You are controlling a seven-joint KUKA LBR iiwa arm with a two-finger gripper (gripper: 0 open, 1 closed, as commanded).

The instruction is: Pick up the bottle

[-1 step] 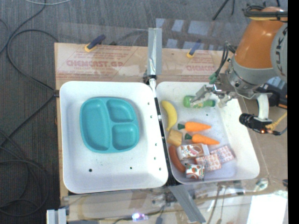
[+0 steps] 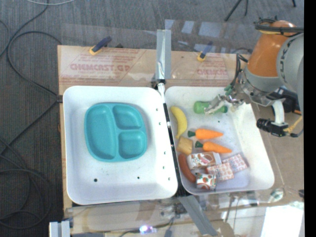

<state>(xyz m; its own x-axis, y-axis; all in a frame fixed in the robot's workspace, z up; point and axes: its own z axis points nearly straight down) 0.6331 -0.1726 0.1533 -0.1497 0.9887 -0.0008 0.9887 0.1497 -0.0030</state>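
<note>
The green bottle lies on its side near the far wall of the right bin, its rounded end pointing left. My gripper reaches in from the right and sits low over the bottle's right half, covering that part. The grey arm with its orange band rises behind it at the upper right. Whether the bottle is clamped is hidden by the gripper body.
In the right bin, a banana lies left of the bottle, with two carrots just in front of it. Nearer still are a sausage, small cartons and a can. A teal divided plate sits in the left bin.
</note>
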